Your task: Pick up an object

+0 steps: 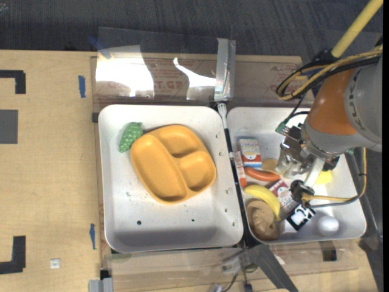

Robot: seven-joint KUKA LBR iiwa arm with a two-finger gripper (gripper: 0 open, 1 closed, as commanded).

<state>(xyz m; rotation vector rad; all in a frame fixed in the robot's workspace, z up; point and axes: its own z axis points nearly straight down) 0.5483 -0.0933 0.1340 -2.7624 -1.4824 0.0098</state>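
A single fixed camera looks down on the bench from above at a slant, far enough off to take in both shallow white plastic bins whole: the left bin (115, 224) near the middle of the frame, the right bin (355, 224) toward the right edge. The pale tan cardboard-covered bench top (45, 163) fills the left side, and a strip of dark grey carpeted floor (152, 8) runs along the top. The grey arm with its orange band (340, 108) enters from the right.
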